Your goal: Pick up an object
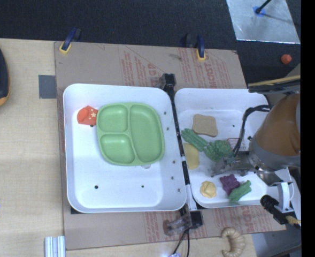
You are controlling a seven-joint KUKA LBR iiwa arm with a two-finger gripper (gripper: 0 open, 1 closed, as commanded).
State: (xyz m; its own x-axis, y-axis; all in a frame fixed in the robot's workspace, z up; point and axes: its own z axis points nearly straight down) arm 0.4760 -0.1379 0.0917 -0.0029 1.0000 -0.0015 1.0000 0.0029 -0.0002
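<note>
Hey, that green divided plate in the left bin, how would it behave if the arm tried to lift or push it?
The green divided plate looks like rigid moulded plastic, so it would probably stay stiff and feel light for its size. It lies flat and wide in the left bin, so a push would likely slide it rather than tip it. Its low rounded rim may be hard to pinch.

1. Your bench [23,159] is pale wood, with a brown cardboard sheet [146,68] clamped over its middle.
2. On the cardboard, two white bins touch: left bin [120,197] at 9 o'clock, right bin [221,98] at 3 o'clock.
</note>
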